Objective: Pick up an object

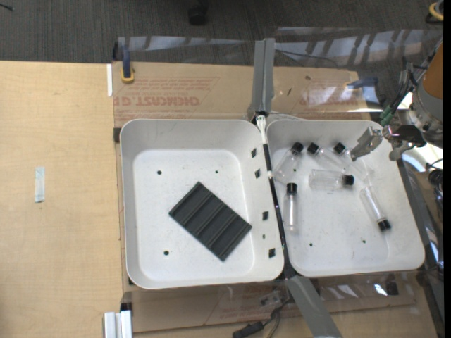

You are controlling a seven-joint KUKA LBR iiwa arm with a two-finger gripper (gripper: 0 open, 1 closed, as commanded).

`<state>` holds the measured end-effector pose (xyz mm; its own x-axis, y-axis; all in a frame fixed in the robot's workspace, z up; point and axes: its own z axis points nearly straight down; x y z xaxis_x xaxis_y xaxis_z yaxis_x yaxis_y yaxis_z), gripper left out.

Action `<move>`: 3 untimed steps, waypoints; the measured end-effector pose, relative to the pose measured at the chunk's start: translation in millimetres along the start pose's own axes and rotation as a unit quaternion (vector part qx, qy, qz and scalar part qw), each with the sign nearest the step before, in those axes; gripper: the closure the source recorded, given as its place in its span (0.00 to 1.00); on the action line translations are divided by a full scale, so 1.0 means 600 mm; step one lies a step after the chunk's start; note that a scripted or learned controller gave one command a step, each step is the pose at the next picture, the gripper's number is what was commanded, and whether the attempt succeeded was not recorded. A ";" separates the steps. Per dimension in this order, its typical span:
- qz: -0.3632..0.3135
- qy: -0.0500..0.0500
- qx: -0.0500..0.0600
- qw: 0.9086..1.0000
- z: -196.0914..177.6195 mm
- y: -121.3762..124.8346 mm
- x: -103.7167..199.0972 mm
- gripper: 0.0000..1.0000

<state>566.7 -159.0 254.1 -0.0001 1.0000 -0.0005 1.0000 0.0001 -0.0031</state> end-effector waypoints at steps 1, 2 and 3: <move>-0.029 0.000 -0.001 1.000 0.202 0.084 -0.085 0.00; -0.037 0.001 -0.001 0.999 0.271 0.065 -0.084 0.00; -0.036 0.000 -0.001 0.999 0.255 0.065 -0.086 1.00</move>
<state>605.4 -210.9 100.7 -0.0713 0.9975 0.0005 0.9975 0.0713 -0.0009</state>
